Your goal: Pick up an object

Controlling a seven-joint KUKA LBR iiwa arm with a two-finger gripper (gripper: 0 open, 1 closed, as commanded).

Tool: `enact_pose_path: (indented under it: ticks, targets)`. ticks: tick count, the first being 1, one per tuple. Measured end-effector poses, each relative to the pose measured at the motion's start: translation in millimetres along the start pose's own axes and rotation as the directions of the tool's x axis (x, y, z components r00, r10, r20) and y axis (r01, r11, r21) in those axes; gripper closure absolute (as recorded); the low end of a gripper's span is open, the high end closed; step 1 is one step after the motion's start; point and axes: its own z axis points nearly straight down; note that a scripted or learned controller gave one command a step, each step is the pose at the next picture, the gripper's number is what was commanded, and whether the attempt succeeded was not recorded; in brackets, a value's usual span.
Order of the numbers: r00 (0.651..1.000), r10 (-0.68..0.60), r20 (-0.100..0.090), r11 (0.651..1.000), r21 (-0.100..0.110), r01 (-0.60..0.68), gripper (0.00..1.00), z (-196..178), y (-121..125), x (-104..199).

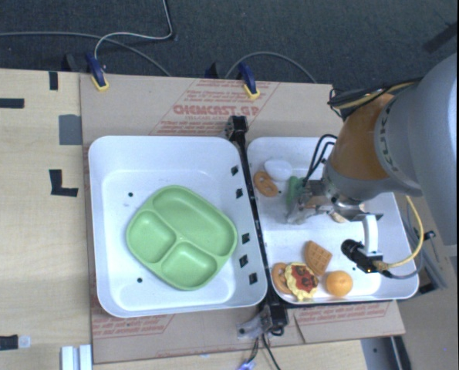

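Note:
My gripper [298, 209] is low in the right bin [389, 284], near its upper middle. A green object [295, 189] lies right against the gripper's upper left side. A brown bread piece [265, 184] and a white object [278, 167] sit just left of it. Toward the front of the bin are a waffle piece [317, 256], a red and yellow toy food item [299, 279] and an orange [338, 283]. The arm's orange band and grey body cover the bin's upper right part.
The left bin [109, 206] holds a green divided plate [181, 236]. A black divider [248, 206] runs between the two bins. Cables trail along the arm's wrist over the right bin's right side.

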Motion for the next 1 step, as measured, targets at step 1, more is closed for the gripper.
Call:
enact_pose_path:
  ticks: [1]
  targets:
    - [1.0, 0.0, 0.0, 1.0, 0.0, 0.0, 0.0, 0.1, 0.0, 0.0]
